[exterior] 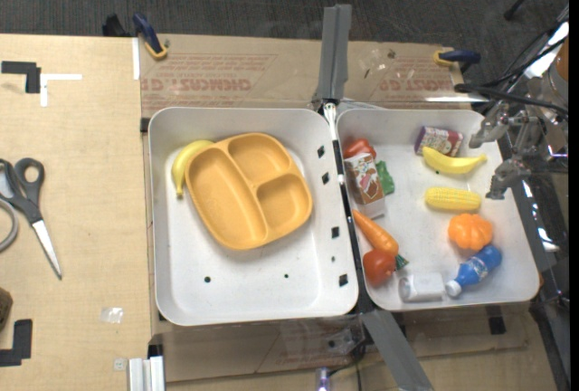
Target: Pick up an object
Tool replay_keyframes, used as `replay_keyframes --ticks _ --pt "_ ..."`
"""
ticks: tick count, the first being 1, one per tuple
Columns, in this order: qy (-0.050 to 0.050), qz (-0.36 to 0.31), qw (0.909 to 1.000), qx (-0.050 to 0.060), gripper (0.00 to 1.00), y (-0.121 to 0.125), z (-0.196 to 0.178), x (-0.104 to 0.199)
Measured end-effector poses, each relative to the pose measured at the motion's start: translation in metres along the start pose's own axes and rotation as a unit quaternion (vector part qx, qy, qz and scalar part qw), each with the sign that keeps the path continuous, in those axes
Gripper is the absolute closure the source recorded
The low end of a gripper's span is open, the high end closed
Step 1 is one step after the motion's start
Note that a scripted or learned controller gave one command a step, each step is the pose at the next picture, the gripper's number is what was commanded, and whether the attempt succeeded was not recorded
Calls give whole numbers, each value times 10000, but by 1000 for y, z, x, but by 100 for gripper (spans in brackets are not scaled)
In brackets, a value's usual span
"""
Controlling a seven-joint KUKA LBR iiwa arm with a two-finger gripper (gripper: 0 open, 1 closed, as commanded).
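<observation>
The right bin (520,294) holds several toy foods: a yellow banana (452,163), a corn cob (452,198), an orange fruit (469,231), a blue bottle (476,271), a silver can (421,287), a red tomato (378,266), a carrot (374,233), a red-and-white carton (365,178) and a purple packet (440,141). My gripper (490,159) hovers at this bin's right rim, just right of the banana and corn. Its fingers are open and nothing sits between them.
The left bin (244,299) carries an orange divided plate (249,190) with a second banana (186,163) tucked at its left edge. Scissors (32,208) lie on the wooden bench at far left. Blue clamps (149,36) pin cardboard behind the bins.
</observation>
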State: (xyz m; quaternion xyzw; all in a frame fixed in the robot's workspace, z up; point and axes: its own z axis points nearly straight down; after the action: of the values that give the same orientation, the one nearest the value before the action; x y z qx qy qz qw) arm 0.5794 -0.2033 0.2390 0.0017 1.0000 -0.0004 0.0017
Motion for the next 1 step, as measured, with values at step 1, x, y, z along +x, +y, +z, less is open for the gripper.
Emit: replay_keyframes --ticks 1 --pt "-11 53 10000 5 0 -18 146 65"
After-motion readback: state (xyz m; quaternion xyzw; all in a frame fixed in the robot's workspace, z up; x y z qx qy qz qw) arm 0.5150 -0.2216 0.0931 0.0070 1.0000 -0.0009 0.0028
